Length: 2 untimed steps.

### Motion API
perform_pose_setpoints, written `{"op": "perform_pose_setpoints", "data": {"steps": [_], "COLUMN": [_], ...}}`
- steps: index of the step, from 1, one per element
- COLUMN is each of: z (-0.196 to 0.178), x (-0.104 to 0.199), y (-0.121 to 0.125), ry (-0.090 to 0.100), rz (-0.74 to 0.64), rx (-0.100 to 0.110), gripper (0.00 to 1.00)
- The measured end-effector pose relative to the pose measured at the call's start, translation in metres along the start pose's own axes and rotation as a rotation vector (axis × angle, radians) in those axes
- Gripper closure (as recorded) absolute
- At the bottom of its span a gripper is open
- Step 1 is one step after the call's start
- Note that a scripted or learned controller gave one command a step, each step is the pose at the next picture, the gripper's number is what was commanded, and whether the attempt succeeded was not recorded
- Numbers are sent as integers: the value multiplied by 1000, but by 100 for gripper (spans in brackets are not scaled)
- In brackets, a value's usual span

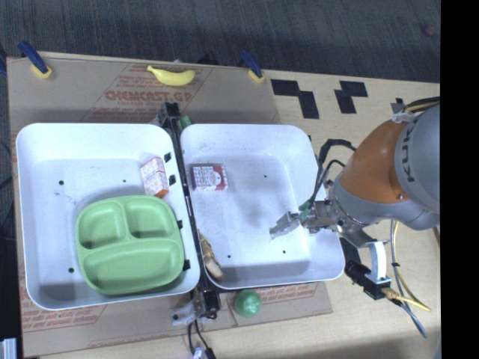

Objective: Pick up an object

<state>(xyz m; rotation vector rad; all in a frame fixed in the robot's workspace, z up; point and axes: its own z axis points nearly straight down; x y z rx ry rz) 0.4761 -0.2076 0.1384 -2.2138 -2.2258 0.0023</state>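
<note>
The grey arm with the orange band above its wrist reaches in from the right, and its two-finger metal gripper (283, 226) hangs low over the right-hand shallow white plastic bin (247, 268), near that bin's right wall. The fingertips point left and a little downward in the view, toward the middle of the bin floor. From where I stand I cannot tell whether the fingers are parted or closed, since they blur into one pale shape, and I see nothing between them; whether the tips touch the bin floor is also unclear. The nearest loose thing is a small flat red-and-white printed packet (208, 177), lying on the floor of the same bin close to its left wall, well apart from the gripper, up and to the left of it. The packet lies flat, its long axis running roughly left to right across the view. In the left-hand shallow white plastic bin (37, 200) a second small carton, white and orange (153, 176), lies tilted near the right wall, its long axis running roughly up and down the view, and just below it sits a light green plastic tray with three compartments (131, 243), lying level on the floor.
</note>
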Motion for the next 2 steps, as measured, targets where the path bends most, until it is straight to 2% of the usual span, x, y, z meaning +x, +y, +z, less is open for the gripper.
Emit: {"op": "perform_pose_setpoints", "data": {"steps": [1,2], "z": [47,47], "x": [56,112], "y": [1,28], "ry": [1,0], "rz": [-3,-4], "rx": [-1,0], "gripper": [0,0]}}
